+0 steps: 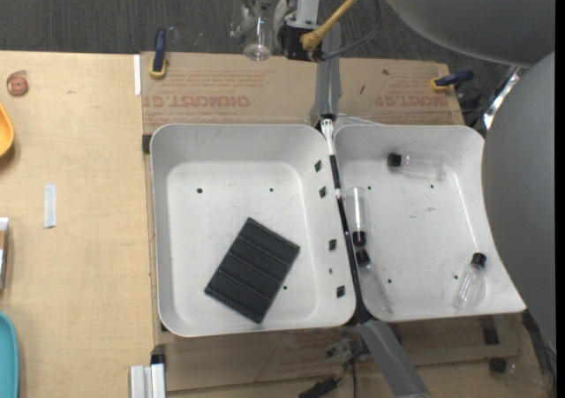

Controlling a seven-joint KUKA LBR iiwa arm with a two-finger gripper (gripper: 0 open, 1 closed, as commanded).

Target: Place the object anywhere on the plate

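A black ribbed plate lies flat and askew on the floor of the left bin, toward its front. My gripper hangs high over the cardboard behind the left bin's far edge, well away from the plate. Its fingers are shut on a small clear vial, which hangs upright below them with its rounded end down.
The right bin holds three clear vials with black caps: one at the back, one by the dividing wall, one at the front right. Clamps pin the cardboard behind the bins. The arm's grey bulk covers the upper right.
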